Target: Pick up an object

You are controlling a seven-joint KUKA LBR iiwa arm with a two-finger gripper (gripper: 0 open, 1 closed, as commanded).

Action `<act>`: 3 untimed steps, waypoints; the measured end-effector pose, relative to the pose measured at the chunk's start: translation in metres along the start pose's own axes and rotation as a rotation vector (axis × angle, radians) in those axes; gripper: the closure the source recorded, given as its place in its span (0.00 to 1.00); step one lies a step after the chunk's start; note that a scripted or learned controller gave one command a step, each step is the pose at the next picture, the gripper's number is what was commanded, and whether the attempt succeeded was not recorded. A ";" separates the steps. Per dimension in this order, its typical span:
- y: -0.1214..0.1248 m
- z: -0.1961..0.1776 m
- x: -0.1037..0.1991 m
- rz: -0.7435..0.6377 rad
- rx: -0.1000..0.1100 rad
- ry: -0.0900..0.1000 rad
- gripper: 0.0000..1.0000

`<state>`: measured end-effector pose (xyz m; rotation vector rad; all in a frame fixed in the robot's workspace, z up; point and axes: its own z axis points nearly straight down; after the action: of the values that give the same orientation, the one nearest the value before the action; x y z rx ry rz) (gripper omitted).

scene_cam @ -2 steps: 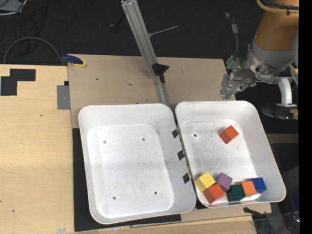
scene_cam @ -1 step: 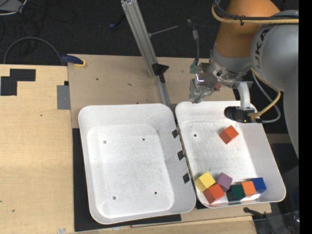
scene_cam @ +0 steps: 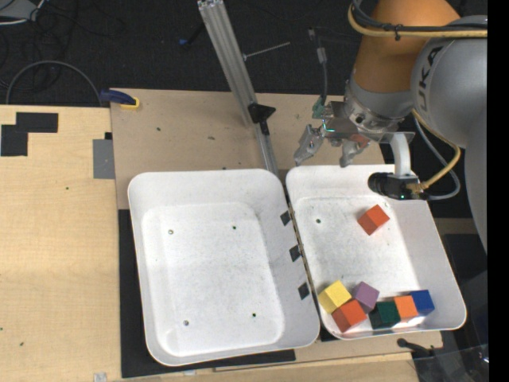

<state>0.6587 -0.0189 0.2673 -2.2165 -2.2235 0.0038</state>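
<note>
My gripper [scene_cam: 328,151] hangs above the far rim of the right bin [scene_cam: 413,205], its two fingers spread apart with nothing between them. An orange-red cube [scene_cam: 373,219] lies alone in the middle of that bin, below and to the right of the gripper. Along the bin's near edge sits a cluster of cubes: yellow [scene_cam: 336,294], red [scene_cam: 348,315], purple [scene_cam: 367,294], dark green [scene_cam: 385,314], orange [scene_cam: 406,305] and blue [scene_cam: 422,301].
The left bin [scene_cam: 151,189] stands beside the right one, with black clips [scene_cam: 293,251] on the shared edge. A slanted aluminium rail [scene_cam: 232,62] rises behind the bins, close to the gripper's left. Bench wood lies at the far left.
</note>
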 end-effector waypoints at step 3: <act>0.000 -0.009 0.000 -0.003 0.002 -0.001 0.00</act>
<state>0.6588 -0.0189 0.2767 -2.2125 -2.2261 0.0065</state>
